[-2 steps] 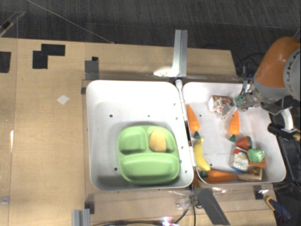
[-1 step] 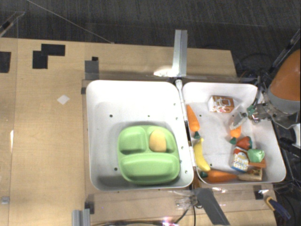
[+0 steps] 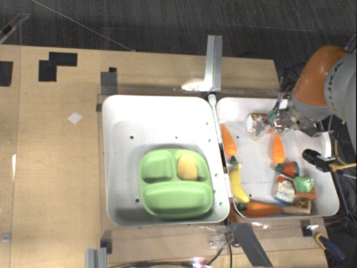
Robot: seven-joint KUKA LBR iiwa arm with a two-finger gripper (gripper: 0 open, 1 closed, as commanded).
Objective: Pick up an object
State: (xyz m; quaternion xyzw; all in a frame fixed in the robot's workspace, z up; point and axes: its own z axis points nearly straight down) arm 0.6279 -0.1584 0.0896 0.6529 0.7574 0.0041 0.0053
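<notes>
The gripper [image 3: 262,124] is seen low over the right bin [image 3: 254,108], though its state cannot be told. A carrot [image 3: 278,148] lies just beside it; a yellow fruit [image 3: 188,167] rests in the green tray [image 3: 175,197].

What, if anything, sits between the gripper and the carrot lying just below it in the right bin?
Nothing visible does. The gripper is near the top of the right bin, and the carrot lies close below it on bare bin floor. The other toys are clustered further down, toward the bin's lower edge.
</notes>
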